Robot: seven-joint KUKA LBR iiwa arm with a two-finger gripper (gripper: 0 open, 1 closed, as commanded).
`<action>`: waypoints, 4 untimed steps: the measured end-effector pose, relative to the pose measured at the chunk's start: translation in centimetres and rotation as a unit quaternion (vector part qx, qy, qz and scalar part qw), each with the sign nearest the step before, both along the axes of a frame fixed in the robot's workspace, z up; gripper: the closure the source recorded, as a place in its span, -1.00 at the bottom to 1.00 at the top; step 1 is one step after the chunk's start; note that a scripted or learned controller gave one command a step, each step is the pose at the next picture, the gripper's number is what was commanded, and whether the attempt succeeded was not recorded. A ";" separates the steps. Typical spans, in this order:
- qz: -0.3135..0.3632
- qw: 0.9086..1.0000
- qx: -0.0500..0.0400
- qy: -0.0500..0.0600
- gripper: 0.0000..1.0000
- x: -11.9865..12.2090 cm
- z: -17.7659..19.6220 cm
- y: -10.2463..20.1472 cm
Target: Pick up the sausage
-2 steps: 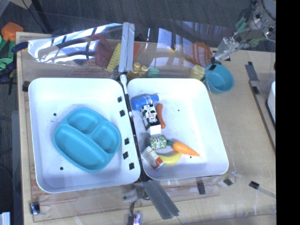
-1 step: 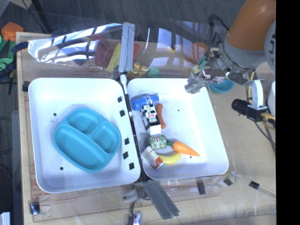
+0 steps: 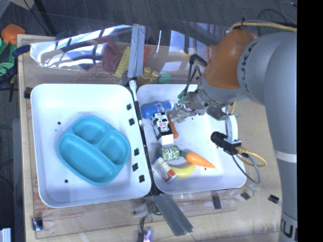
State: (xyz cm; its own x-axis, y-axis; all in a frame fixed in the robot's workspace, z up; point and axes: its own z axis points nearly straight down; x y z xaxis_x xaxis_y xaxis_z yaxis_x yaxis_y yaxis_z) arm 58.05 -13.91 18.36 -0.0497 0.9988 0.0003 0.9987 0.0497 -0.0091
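In the camera view the gripper reaches into the right bin, its grip state impossible to tell, with the thin orange-brown sausage lying just below it beside a black-and-white box.

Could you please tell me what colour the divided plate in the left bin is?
Light blue; the divided plate shows plainly in the camera view.

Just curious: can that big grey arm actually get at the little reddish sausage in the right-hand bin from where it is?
Probably yes: the gripper hangs right beside the sausage, whose top lies uncovered, though a small toy crowds one side.
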 end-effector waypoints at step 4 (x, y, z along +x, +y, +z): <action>-0.081 0.997 -0.001 -0.003 1.00 -4.5 8.4 -0.7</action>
State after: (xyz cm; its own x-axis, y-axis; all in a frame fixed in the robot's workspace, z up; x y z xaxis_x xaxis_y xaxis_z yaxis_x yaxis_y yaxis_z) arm 53.57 -14.56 26.75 0.1118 0.9937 -0.0021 0.9937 -0.1118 -0.0023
